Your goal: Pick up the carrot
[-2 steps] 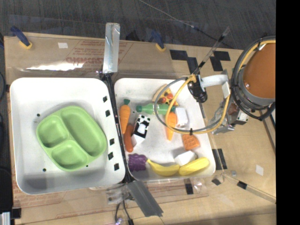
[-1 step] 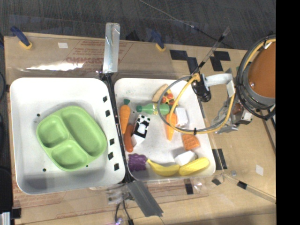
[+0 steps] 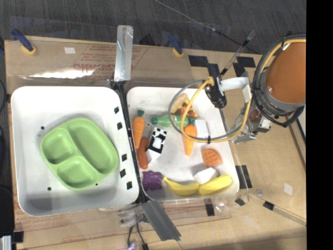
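A: Where's the carrot (image 3: 138, 130)?

B: Camera view: in the right bin (image 3: 174, 163), along its 9 o'clock wall, long axis 12 to 6, green top at 12, tip at 6.

A: How will it handle?

B: Probably light, stiff, smooth plastic; grip across the thick upper half. The pincer (image 3: 251, 123) seems to sit at the 3 o'clock rim; apart or together, I cannot tell.

Left bin (image 3: 21, 139): holds a green three-part plate (image 3: 78, 152).
Right bin (image 3: 171, 163): banana (image 3: 182, 188) along the near wall, purple grapes (image 3: 152, 179) just beside its left end, waffle (image 3: 211, 157) near it, black-and-white toy (image 3: 157, 139) mid-bin.
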Tool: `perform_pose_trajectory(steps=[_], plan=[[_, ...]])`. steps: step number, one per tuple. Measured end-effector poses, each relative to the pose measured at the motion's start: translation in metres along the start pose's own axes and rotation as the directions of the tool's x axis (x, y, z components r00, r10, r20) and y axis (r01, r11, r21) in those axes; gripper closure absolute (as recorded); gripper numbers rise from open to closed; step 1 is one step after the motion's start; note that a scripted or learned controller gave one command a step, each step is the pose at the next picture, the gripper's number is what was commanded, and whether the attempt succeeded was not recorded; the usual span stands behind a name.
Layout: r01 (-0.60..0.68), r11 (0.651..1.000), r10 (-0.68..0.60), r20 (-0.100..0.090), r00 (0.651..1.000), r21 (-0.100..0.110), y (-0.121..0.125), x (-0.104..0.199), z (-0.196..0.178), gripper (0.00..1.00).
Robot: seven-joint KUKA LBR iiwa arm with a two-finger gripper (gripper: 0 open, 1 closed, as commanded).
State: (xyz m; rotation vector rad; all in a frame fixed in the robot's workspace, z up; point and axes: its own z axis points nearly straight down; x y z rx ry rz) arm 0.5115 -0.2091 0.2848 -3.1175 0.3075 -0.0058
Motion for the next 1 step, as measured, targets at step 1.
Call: perform_pose_trajectory(steps=[1], plan=[[0.000,1.000,0.000,-0.004,1.000,-0.003,-0.0033,0.0121,-0.0579,1.00]])
